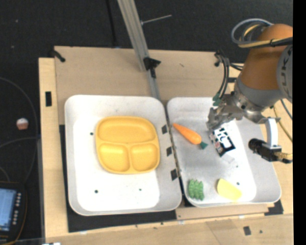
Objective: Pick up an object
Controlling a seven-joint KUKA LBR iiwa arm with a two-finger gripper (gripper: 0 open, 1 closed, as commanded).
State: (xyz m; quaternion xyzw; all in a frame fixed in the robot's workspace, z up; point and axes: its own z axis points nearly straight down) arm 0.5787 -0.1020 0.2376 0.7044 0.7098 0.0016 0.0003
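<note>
Tan bench [117,73] on dark floor carried two white bins. Right bin [265,188]: carrot [187,133] at 10 o'clock, gripper [219,124] beside it, claw state unreadable. Left bin [81,188] held yellow tray [127,144].

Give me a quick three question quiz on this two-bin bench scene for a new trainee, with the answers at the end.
1. True or false: the yellow divided tray lies in the same bin as the carrot.
2. Multiple choice: which thing lies nearest the gripper? A) the green piece B) the carrot C) the yellow divided tray
3. Fill in: the pale yellow piece lies near the ____ edge of the right bin, beside the green piece.

Key: 1 false, the tray is in the left bin and the carrot in the right one. 2 B. 3 front, the edge lowest in the camera view.
</note>
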